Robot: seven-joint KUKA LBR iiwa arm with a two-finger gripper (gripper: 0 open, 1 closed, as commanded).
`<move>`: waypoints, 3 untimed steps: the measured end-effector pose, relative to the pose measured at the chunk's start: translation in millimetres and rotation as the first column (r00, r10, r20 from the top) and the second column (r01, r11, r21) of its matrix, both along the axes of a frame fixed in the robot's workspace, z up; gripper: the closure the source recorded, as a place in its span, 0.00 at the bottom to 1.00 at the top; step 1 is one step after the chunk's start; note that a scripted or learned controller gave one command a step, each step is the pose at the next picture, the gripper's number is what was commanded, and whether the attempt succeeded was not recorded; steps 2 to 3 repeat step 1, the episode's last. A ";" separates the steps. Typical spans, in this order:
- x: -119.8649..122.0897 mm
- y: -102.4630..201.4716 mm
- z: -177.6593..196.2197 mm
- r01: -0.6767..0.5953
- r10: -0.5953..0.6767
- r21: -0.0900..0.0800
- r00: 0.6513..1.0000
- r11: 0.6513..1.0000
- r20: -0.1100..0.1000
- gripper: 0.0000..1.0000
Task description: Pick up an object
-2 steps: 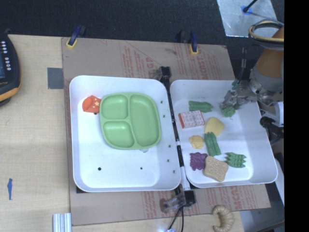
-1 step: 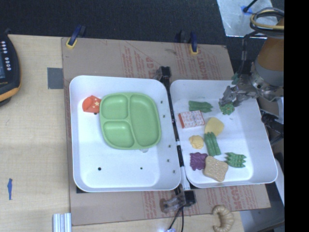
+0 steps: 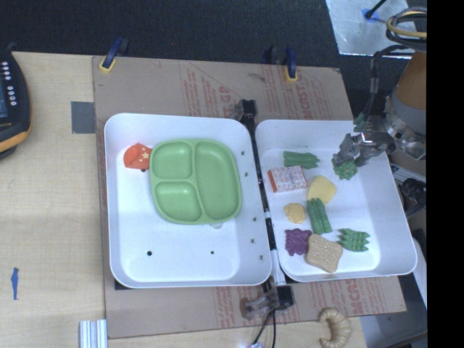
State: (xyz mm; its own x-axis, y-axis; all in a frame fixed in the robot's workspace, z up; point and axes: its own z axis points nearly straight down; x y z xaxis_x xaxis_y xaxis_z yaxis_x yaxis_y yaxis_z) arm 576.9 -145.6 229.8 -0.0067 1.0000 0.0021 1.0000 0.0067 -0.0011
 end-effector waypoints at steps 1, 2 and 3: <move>9.2 69.4 10.9 -0.005 0.005 -0.001 1.000 1.000 0.000 1.00; 9.2 69.4 10.9 -0.005 0.005 -0.001 1.000 1.000 0.000 1.00; 9.2 69.4 10.9 -0.005 0.005 -0.001 1.000 1.000 0.000 1.00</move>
